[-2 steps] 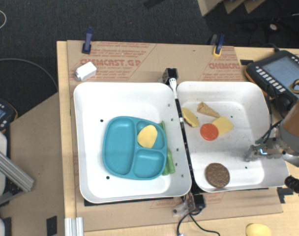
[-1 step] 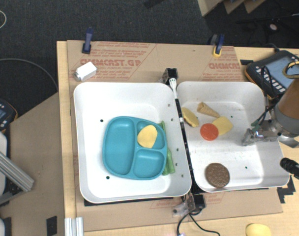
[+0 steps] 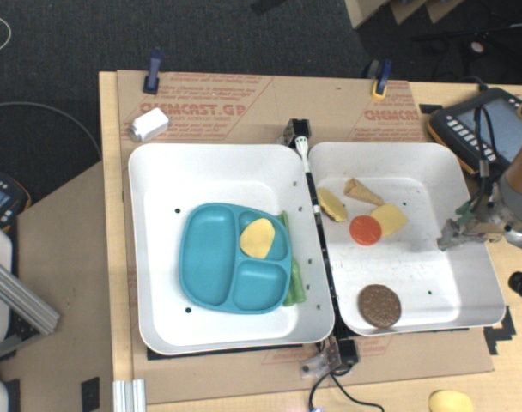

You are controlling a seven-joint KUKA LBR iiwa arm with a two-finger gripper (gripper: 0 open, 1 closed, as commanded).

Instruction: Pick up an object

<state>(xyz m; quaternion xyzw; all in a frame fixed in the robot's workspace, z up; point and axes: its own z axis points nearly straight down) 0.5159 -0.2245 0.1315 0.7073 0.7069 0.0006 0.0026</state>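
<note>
My gripper (image 3: 454,233) hangs low over the right side of the right bin (image 3: 390,150), with bare bin floor beneath it. To its left lie a red tomato-like ball (image 3: 365,230), a yellow block (image 3: 391,220), a tan wedge (image 3: 362,191) and a yellow slice (image 3: 332,203). A round brown patty (image 3: 379,305) rests near that bin's front edge. The left bin (image 3: 158,230) holds a blue divided plate (image 3: 205,273) with a yellow piece (image 3: 257,239) in its upper right compartment. A green item (image 3: 293,286) sticks out along the plate's right edge.
A small white object (image 3: 149,124) lies on the cardboard behind the left bin. Clamps (image 3: 152,63) (image 3: 381,77) grip the board's far edge. A control pendant (image 3: 467,127) sits at the back right, and a yellow object (image 3: 450,400) lies off the board at the front right.
</note>
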